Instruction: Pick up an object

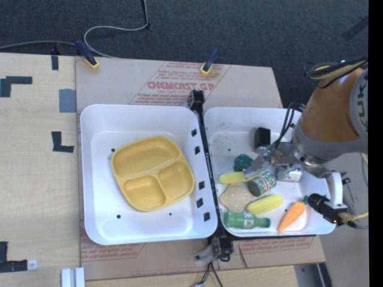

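Reaching in from frame right, grey arm's two-finger gripper (261,167) sits low in right white bin (230,119), touching a small grey-green can (262,183) at centre-right; finger state can't tell; yellow corn cob (264,204), orange carrot (291,216), green bottle (246,221) below; yellow divided plastic tray (152,172) in left bin (96,172).

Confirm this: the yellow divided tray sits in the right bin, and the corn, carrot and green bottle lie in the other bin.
Not right. The camera view shows the yellow divided tray in the left bin; the corn, carrot and green bottle lie in the other, right bin.
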`<state>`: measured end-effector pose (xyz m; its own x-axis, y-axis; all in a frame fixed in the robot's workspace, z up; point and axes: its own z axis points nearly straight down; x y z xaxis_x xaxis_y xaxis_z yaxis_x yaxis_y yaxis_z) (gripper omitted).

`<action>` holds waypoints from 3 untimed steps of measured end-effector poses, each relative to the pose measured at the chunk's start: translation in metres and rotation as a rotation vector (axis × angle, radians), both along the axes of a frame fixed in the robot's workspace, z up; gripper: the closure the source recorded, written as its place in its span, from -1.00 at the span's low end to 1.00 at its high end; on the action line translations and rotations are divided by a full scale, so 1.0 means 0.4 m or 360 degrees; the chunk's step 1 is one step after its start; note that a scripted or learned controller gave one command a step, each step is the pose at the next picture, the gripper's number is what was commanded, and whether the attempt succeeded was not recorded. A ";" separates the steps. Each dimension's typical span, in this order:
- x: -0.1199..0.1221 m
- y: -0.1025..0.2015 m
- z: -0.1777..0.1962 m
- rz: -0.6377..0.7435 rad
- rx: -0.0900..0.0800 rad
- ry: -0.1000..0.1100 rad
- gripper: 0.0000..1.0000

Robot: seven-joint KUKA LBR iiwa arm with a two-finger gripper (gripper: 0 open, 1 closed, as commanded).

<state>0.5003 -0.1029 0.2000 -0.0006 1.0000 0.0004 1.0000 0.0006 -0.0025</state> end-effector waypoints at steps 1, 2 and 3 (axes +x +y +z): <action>0.167 -0.028 -0.280 0.0002 -0.0002 -0.0011 -1.00; 0.166 -0.028 -0.256 0.0002 0.0000 -0.0006 1.00; 0.267 0.223 -0.039 0.0003 0.0001 -0.0004 1.00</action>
